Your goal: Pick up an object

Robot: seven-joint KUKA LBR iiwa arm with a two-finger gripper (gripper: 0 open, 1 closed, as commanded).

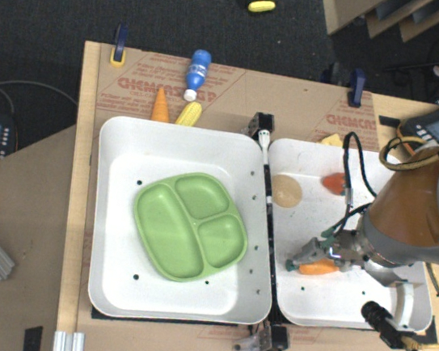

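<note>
Grey arm with the orange band (418, 213) reaches low into the right shallow white bin (299, 301). Two-finger gripper (315, 257) sits over the small orange carrot-shaped toy (318, 268); can't tell the claw's opening. Should centre on the carrot, close firmly, lift straight.

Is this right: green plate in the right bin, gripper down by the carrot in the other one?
Not quite. The camera view shows the green plate in the left bin. The gripper is down by the carrot in the right bin.
</note>
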